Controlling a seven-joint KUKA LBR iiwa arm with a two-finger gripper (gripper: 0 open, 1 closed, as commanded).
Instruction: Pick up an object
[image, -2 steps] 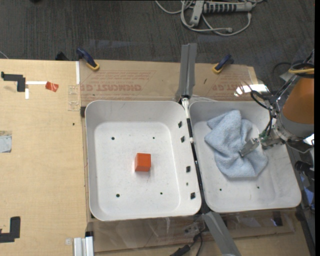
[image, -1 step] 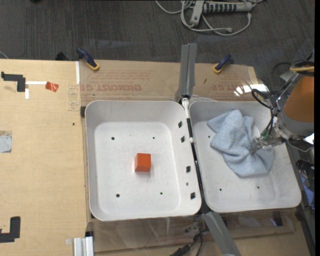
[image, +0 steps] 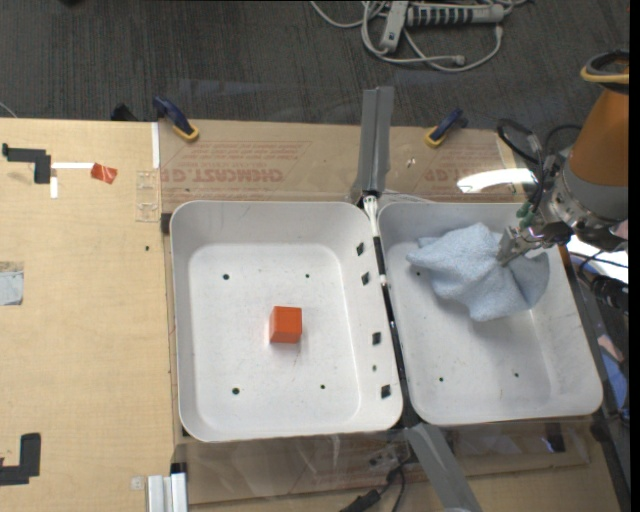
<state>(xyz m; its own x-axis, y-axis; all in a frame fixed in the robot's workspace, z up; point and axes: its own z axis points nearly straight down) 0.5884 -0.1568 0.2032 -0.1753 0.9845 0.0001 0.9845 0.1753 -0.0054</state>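
A: Where does the thing to be picked up lie?

B: A pale blue cloth (image: 472, 268) sits crumpled in the right bin (image: 500, 400), toward its far right corner. Its right edge seems pulled up toward the gripper (image: 516, 244), which is at that edge, touching or nearly so.

A: So the gripper has it?

B: That cannot be told. The fingertips are small and dark against the cloth, and whether they are apart or pressed together on the fabric is not clear. The cloth looks bunched and perhaps lifted a little on that side, but most of it rests on the bin floor.

A: And the arm?

B: The arm (image: 605, 140) comes in from the right, its orange band above the wrist, leaning over the bin's right rim.

A: Anything else to take?

B: An orange block (image: 286, 324) lies alone near the middle of the left bin (image: 200, 300), well apart from the gripper.

A: How far along, then?

B: Judged from this, the reach is made and the grasp is at most begun. A clear lift of the cloth off the bin floor is not yet done.
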